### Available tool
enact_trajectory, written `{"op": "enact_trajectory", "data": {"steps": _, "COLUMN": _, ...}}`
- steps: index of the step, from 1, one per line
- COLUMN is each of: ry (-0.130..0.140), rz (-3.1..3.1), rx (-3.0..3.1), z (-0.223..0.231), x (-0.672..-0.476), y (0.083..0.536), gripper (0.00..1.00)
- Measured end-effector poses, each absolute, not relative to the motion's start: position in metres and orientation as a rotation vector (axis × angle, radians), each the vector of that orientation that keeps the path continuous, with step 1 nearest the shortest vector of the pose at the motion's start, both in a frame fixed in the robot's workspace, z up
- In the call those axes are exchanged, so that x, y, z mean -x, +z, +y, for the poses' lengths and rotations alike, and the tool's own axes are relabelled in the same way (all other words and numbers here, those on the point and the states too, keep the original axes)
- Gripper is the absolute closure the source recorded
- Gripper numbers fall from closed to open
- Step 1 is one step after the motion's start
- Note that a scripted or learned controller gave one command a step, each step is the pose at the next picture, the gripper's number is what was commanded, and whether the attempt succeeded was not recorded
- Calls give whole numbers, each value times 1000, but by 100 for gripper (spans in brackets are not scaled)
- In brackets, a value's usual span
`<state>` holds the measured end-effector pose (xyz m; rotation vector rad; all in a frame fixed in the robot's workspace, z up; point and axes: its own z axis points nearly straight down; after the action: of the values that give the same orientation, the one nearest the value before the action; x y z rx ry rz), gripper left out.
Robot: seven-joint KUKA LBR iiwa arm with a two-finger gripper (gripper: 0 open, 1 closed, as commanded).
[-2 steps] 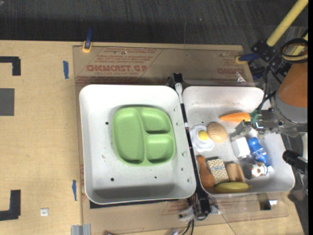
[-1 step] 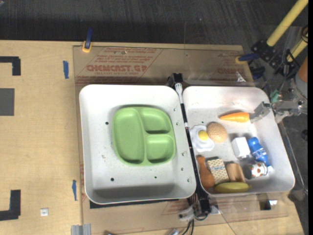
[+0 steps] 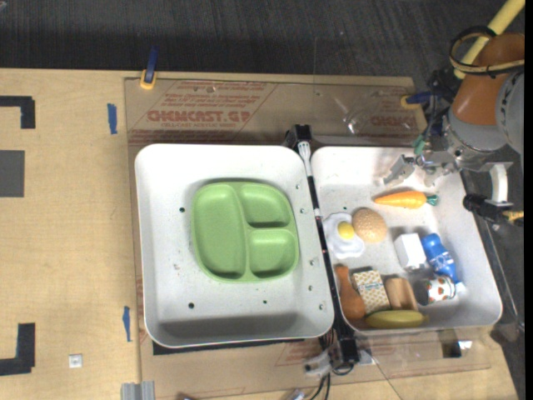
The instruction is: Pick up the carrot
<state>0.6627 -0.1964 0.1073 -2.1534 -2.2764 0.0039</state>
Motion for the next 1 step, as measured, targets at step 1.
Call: {"op": "enact_trajectory", "data": {"steps": 1, "ry": -4, "rz": -2285, "rx": 2165, "z": -188, "x": -630, "y": 87, "gripper": 0}}
